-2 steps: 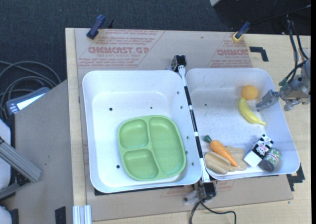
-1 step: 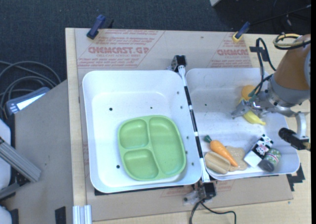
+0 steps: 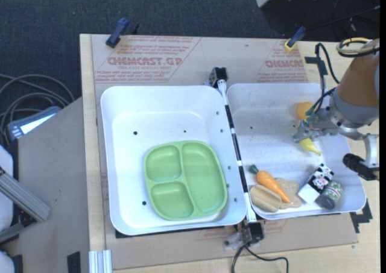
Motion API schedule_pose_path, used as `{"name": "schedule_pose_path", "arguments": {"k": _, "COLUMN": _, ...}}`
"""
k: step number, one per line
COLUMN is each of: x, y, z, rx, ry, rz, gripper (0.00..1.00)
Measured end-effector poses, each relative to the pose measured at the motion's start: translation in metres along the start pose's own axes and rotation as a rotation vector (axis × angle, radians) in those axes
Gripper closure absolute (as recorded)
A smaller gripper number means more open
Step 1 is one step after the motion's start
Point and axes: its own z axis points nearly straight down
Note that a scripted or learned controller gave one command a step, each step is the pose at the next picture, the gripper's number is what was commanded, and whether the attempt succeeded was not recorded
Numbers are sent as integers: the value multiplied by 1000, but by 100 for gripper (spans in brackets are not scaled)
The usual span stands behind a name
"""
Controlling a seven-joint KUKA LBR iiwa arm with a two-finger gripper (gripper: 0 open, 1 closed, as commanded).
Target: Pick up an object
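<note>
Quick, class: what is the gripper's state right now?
Gripper: low in the right bin near a yellow item; whether it grips anything cannot be told.

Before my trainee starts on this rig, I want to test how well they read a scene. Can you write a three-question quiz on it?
1. True or false: the green tray lies in the right bin.
2. The carrot lies in which bin? A) left B) right
3. How many compartments has the green tray?

Key: 1 false, it lies in the left bin. 2 B. 3 three.
</note>
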Motion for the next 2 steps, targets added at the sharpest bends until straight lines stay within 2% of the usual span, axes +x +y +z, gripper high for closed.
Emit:
{"name": "schedule_pose_path", "arguments": {"k": 1, "x": 42, "y": 66, "z": 10, "rx": 0, "ry": 1, "rz": -1, "gripper": 100}}
{"name": "schedule_pose_path", "arguments": {"k": 2, "x": 121, "y": 55, "z": -91, "rx": -1, "ry": 2, "rz": -1, "gripper": 100}}
